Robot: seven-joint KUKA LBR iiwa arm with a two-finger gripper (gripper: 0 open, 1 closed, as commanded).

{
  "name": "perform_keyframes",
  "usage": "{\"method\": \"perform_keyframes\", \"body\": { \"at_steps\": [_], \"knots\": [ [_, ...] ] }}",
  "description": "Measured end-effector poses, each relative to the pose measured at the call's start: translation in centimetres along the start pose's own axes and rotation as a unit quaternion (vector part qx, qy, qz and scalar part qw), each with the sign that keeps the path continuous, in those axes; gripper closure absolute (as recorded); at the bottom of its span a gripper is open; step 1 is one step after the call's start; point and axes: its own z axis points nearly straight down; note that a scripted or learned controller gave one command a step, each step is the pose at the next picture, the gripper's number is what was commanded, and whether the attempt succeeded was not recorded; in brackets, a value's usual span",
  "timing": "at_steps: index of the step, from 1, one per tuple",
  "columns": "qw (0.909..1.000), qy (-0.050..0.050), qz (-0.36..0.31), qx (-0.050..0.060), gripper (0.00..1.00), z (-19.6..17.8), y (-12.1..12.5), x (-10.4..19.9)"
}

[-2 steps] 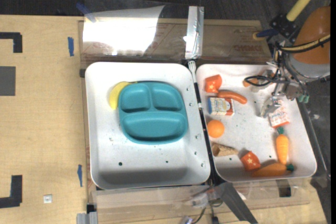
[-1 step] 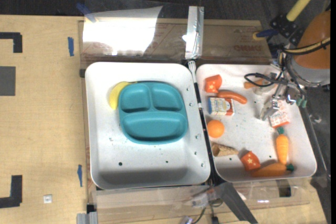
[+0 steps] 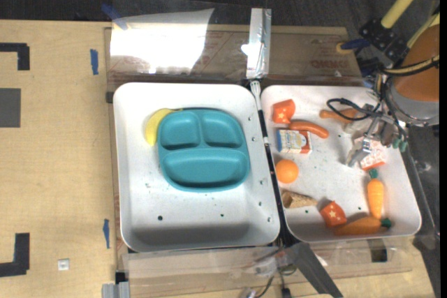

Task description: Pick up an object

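Half-hidden yellow item [image 3: 152, 125] under teal tray [image 3: 203, 149]; claw [image 3: 364, 150] state unreadable, touching red-white item [image 3: 374, 156].

Both bins are white: the left bin [image 3: 133, 213] is dotted with a few small dark specks, and the right bin [image 3: 328, 185] is plain. In the left bin lies a teal divided plate [image 3: 203, 149], with a yellow piece [image 3: 154, 123] showing at its far left edge. The right bin holds an orange ball [image 3: 286, 171], a white carton [image 3: 293, 142] with blue and red print, a red-orange sausage [image 3: 309, 127], an orange carrot [image 3: 376, 197] with a green tip, and a red pepper [image 3: 332, 213]. The bench [image 3: 49, 171] is pale tan with black marks and blue tape bits. The arm [image 3: 422, 73] shows an orange band.
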Motion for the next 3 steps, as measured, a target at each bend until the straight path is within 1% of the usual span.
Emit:
{"method": "perform_keyframes", "body": {
  "at_steps": [1,2,3],
  "knots": [
    [0.9996,-0.001,0.029,0.0,0.0,0.0,0.6,1.4],
    [0.9978,-0.002,0.066,0.001,0.0,-0.1,-3.0,8.3],
    [0.9978,-0.01,0.065,0.0,1.0,-1.5,-3.0,7.8]
  ]
}}
